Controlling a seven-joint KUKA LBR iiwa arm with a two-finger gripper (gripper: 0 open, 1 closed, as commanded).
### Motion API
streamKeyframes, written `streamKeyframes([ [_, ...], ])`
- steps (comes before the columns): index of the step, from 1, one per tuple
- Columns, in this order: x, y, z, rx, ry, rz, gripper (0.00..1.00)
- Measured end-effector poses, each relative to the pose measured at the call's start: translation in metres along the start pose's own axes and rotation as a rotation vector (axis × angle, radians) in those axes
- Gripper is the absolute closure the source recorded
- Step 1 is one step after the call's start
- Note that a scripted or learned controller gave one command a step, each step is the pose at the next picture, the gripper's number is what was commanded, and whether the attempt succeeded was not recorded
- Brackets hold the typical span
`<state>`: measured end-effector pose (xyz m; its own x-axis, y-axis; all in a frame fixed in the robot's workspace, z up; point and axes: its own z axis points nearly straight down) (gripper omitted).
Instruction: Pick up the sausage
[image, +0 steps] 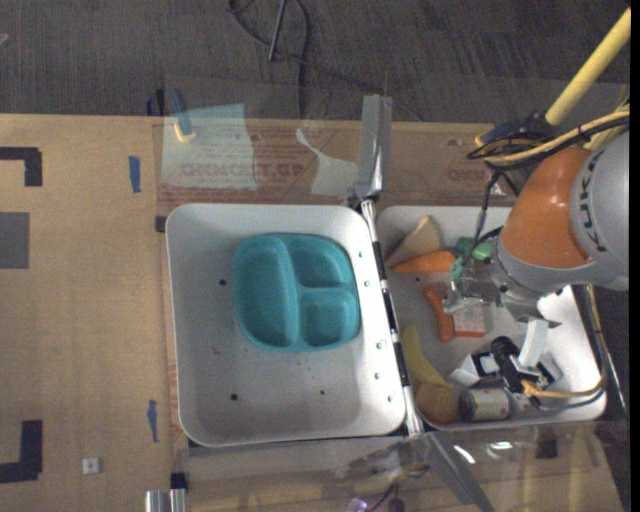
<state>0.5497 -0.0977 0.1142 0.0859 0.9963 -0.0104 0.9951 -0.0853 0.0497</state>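
The sausage (439, 312), a short red-orange link, lies in the right bin (592, 352) just below the carrot. My gripper (469, 303) hangs over the bin's middle, right beside the sausage on its right. Its metal body covers what is directly under it, though a bit of reddish colour shows at its lower edge. The grey arm with its orange band (545, 225) comes in from the upper right.
The right bin also holds a tan wedge (425, 237), an orange carrot (424, 264), a yellow banana (421, 362), a brown round item (438, 402) and a small can (486, 404). A teal divided plate (297, 290) sits in the left bin (200, 380).
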Motion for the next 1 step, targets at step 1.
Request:
streamKeyframes([
  [1,-0.0001,-0.0001,0.0001,0.0,0.0,0.0,0.0],
])
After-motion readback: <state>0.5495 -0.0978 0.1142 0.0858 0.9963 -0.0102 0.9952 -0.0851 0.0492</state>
